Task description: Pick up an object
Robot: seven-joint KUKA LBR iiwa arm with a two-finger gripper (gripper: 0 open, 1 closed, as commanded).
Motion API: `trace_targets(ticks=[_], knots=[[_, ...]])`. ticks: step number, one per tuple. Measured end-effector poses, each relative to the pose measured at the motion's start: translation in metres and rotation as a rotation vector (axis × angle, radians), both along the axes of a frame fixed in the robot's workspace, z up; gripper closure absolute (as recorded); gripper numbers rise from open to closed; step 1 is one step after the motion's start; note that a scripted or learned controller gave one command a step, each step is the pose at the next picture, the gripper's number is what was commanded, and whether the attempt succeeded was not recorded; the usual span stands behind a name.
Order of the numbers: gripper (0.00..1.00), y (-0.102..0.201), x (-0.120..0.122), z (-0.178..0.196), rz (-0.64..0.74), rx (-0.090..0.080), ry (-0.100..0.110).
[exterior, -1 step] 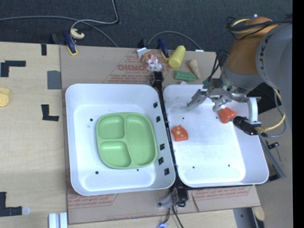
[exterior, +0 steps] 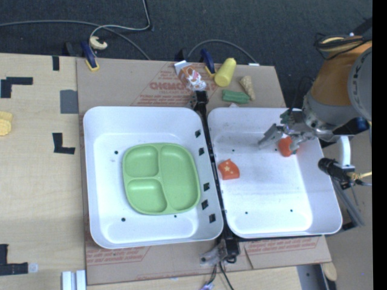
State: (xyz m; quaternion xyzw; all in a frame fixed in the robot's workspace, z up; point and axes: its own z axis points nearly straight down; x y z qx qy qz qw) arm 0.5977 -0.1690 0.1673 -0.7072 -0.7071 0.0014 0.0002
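Nearest sat the left white bin [exterior: 97, 222] holding a green three-compartment plastic plate [exterior: 161, 178]. Red lettering on the cardboard behind was too blurred to read. My gripper [exterior: 284, 139] was clamped on a small orange-red round object [exterior: 286, 147], over the right white bin [exterior: 266, 222]; long axis unclear. A flat red-orange piece [exterior: 228, 170] lay apart, lower left.

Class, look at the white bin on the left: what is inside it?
Inside the left bin lies a green divided plate with three compartments, flat on the bin floor. Nothing can be seen in its compartments. Whatever might lie beneath the plate is covered.
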Motion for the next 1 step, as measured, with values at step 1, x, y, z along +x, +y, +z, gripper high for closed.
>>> trace_targets(ticks=[1], knots=[[0.00,-0.0524,0.0145,-0.0169,0.000,0.000,0.000]])
